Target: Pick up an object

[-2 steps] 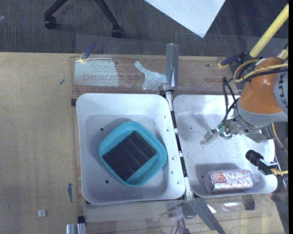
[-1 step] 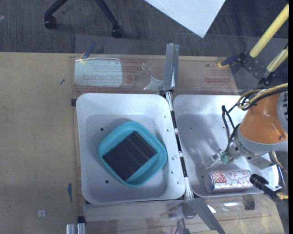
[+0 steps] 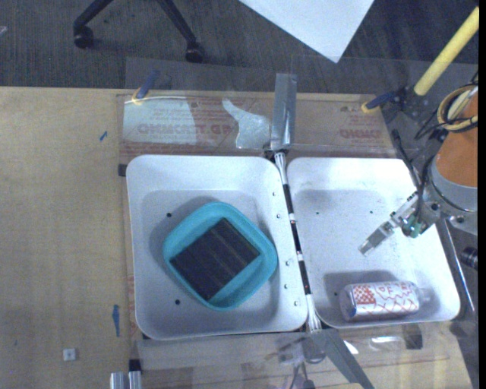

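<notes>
- Can [image 3: 382, 298], red-and-white patterned, is the likeliest thing for the pick: it lies on its side along the near wall of the right bin [image 3: 334, 182], at about six o'clock within that bin, long axis running left to right.
- Lying flat with nothing else near it, the can looks easy to reach from above. Being round, it may roll if nudged, and the wall just beside it leaves little room for a finger on that side.
- The gripper [image 3: 377, 239] hangs over the right bin's floor at roughly three o'clock of the whole picture, reaching in from the right at a slant. It sits up and apart from the can, toward twelve o'clock of it, and nothing is between its tips. Whether the tips are spread or closed I cannot tell at this size.
- The orange band [image 3: 458, 156] of the arm shows at the right edge, above the wrist.
- The left bin [image 3: 144, 228] holds a teal container [image 3: 220, 254] with a dark, flat rectangle [image 3: 213, 258] lying in or on it, set diagonally near the bin's centre. It is another candidate, but wide for two fingers, I judge.
- Both white bins stand side by side, walls touching, on a pale wooden bench [image 3: 61, 228]. A taped clear sheet [image 3: 190, 125] lies at twelve o'clock of the bins.
- Beyond the bench is dark carpet [image 3: 228, 38], with office chair legs [image 3: 137, 23] at eleven o'clock, a white sheet [image 3: 319, 23] at one o'clock and a yellow handle [image 3: 448, 49] at two o'clock.
</notes>
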`<state>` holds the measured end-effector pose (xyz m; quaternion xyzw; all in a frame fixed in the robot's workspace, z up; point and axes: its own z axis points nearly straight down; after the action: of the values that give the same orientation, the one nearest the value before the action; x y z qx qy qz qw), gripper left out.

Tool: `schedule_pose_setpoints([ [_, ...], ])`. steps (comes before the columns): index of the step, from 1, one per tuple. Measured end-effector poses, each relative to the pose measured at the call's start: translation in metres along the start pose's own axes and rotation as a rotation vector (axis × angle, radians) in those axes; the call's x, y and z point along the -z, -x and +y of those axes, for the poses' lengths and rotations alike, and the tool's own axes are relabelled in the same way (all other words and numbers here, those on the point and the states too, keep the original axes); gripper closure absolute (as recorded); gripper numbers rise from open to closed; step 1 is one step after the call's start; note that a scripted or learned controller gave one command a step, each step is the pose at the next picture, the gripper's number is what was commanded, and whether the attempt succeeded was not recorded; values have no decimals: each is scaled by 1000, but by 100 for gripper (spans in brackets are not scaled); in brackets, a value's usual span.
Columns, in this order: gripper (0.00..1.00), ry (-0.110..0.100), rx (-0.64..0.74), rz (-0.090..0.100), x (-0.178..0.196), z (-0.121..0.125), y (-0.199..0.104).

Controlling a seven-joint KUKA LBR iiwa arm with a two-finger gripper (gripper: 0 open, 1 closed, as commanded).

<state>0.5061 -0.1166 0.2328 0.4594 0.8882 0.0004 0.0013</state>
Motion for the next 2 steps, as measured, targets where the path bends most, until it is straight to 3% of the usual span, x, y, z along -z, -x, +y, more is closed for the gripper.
schedule_pose_setpoints([
  [1, 0, 5, -88, -4, -144, -12, -25],
  [2, 100, 9, -91, -7, -134, -11, -24],
])
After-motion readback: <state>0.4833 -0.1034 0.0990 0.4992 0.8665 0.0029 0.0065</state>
